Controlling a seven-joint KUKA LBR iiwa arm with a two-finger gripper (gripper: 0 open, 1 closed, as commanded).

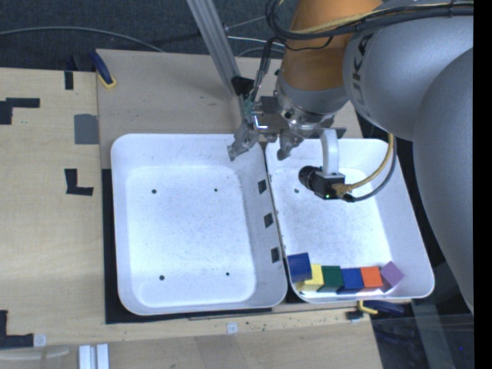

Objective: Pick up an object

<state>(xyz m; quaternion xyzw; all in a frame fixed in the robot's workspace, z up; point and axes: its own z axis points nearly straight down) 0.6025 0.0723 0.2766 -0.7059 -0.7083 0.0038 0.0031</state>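
Where bins (184, 148) sit: pale bench (46, 229)

Pale wooden bench (46, 229) (black tape marks (74, 181) on it); dark carpet floor (77, 6) behind, cable trailing.

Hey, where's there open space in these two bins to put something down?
The left bin has a bare floor from wall to wall. In the right bin, the middle floor is free, between the claw at the far end and the near rim. It is crowded along that near rim: blue block, yellow block, green block, another blue, orange block, purple block.
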